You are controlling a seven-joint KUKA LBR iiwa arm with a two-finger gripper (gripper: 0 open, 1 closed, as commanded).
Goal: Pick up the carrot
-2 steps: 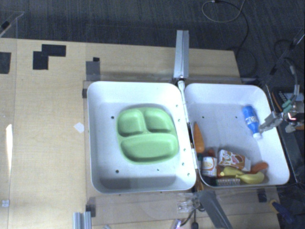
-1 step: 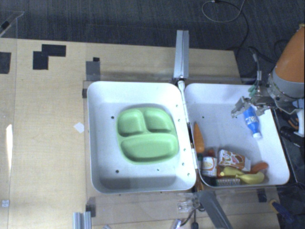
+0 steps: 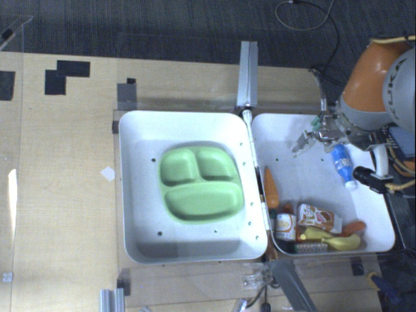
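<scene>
Pincer, fingers spread and empty, hangs up-right of the carrot, which lies lengthwise along the right bin's left wall.

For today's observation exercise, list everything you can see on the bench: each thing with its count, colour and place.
bins: two, white, side by side on the bench
divided plate: one, green, middle of the left bin
carrot: one, orange, right bin, along its left wall
water bottle: one, clear with blue label, right bin, right side
small can: one, white and red, right bin, near corner
carton: one, red and white, beside the can
banana: one, yellow, near edge
arm: one, grey and orange, reaching in from the right
gripper: one, metallic, over the right bin's far part
</scene>
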